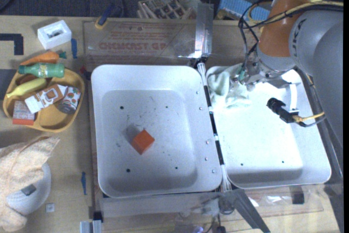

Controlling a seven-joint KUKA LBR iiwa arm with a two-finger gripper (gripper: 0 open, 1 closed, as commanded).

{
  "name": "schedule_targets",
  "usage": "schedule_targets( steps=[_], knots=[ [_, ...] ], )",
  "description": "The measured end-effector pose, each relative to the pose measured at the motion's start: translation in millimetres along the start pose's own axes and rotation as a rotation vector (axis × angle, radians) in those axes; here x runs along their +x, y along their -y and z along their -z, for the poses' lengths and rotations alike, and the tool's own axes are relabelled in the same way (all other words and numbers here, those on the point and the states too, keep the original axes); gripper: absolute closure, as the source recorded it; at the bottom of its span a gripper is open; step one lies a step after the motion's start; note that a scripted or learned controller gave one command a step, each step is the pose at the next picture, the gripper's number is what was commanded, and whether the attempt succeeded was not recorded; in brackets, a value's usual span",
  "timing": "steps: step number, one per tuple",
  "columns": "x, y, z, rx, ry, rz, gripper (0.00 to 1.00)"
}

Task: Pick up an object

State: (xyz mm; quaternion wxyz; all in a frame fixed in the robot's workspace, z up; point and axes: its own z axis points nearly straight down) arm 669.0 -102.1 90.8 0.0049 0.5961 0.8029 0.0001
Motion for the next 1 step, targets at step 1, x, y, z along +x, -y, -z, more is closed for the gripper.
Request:
schedule_targets(
  steps=[1],
  knots=[
    [0.0, 0.0, 0.0, 0.0, 0.0, 0.0, 0.0]
  ],
)
